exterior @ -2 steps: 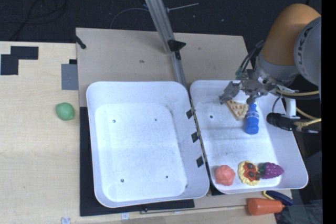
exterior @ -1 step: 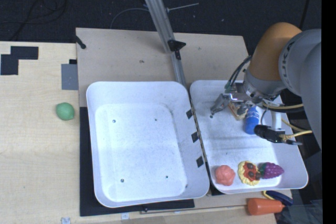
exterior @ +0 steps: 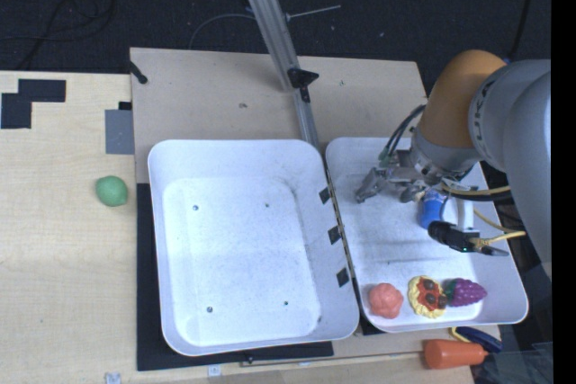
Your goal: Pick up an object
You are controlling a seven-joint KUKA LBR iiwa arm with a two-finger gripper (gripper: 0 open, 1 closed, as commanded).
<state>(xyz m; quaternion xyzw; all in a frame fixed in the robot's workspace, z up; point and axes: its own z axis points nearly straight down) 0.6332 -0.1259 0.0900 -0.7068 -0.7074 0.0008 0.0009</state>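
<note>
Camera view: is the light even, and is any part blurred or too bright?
Camera view: bright and even over both bins; the left bin is nearly washed out, the floor above the bench stays dark, the gripper looks slightly soft, and the toys at the right bin's near edge are sharp.

Wood bench w/ two white bins side by side on a tan board; green ball on bench left of bins, orange carrot-like toy at front edge.

Even overhead light, bins bright, near glare; floor dim; slightly soft, perhaps compression blur.
</note>
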